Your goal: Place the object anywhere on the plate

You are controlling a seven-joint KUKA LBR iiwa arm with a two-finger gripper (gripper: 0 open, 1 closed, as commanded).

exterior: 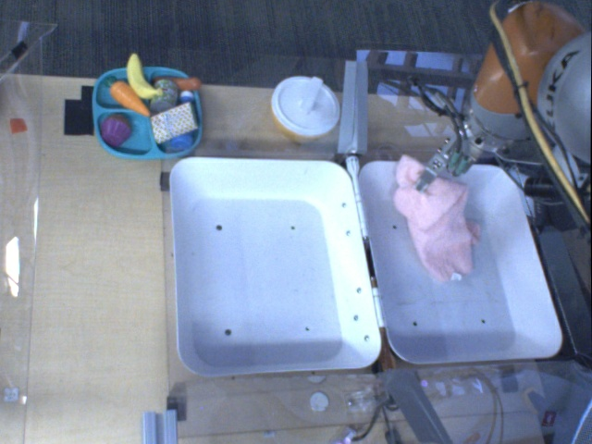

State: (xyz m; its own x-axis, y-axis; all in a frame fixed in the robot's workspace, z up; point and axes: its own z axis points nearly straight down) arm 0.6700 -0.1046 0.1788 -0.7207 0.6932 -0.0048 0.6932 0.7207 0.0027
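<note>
A pink cloth is seen crumpled in the right bin, in its rear half, toward the worktop's right edge. The claw is lowered onto the cloth's rear edge; whether its fingers are spread or pressed together cannot be told. The left bin lies beside it, touching along the middle. A blue divided plate carrying toy food is set near the worktop's rear left corner, with a white lidded bowl at the rear edge.

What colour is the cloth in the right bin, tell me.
Pale pink cloth, seen in the camera view.
</note>
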